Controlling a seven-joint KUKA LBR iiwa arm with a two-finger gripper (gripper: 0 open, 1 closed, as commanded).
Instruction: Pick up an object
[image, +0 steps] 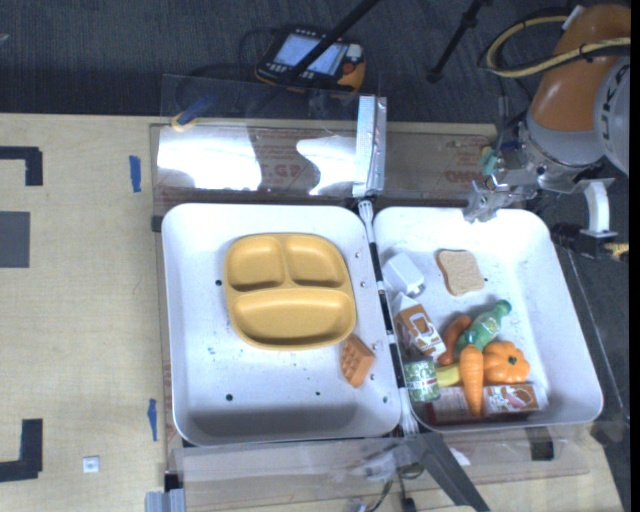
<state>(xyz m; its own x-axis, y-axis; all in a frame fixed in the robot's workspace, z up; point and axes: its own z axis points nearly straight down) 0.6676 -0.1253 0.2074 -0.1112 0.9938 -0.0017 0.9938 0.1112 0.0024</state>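
Note:
My gripper (487, 203) hangs over the far rim of the right bin (530, 235), near its back right corner, with nothing visible between its fingers. In that bin lie a slice of bread (460, 271), a small white carton (404, 273), a brown snack packet (419, 333), a green bottle (487, 325), a carrot (471, 372), an orange pumpkin-like toy (503, 362), a green-labelled can (421, 380) and a red-labelled packet (500, 399). The left bin (190, 300) holds a yellow divided plate (290, 290) and an orange waffle-like piece (357, 361).
A clear plastic panel (260, 150) and an upright divider (370, 145) stand behind the bins. A handheld controller (308, 60) lies on the dark floor beyond. The wooden bench (70, 300) stretches to the left, with cables at the upper right.

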